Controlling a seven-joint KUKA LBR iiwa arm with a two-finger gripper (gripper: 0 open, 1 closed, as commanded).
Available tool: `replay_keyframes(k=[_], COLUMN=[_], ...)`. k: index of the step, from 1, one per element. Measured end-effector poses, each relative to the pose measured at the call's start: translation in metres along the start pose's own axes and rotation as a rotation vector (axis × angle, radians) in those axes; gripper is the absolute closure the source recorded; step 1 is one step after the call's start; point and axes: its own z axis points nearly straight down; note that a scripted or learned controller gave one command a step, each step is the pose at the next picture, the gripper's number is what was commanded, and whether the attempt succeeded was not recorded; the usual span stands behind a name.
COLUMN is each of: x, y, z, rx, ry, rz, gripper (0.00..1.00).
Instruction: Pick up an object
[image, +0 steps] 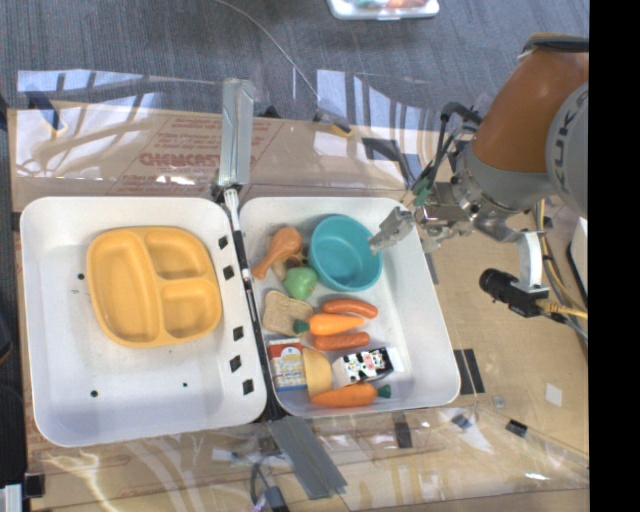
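Observation:
The right bin (425, 330) holds several toy foods. A teal bowl (340, 252) stands at its back, with a brown drumstick (277, 250) and a green fruit (300, 281) to its left. In front of these lie a bread slice (283, 313), a red sausage (349, 308), two carrots (336, 324) (343, 397), a cow-patterned carton (364, 366) and a red-labelled box (287, 365). My gripper (406, 238) hovers at the bin's back right corner, just right of the bowl's rim. It is open, and one finger (388, 231) reaches toward the bowl. Nothing sits between the fingers.
The left bin (60, 400) bears a yellow divided plate (153, 283). A grey divider bar (236, 130) runs back from between the bins. The arm's cables and a black fitting (510, 290) hang right of the right bin, over the bench.

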Motion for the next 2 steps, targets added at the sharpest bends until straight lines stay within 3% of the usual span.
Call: replay_keyframes(k=[1,2], x=[0.047,0.005], y=[-0.021,-0.035], z=[-0.087,-0.123], rx=[-0.01,-0.006], ry=[-0.001,-0.002], rz=[0.015,-0.048], gripper=[0.0,0.0])
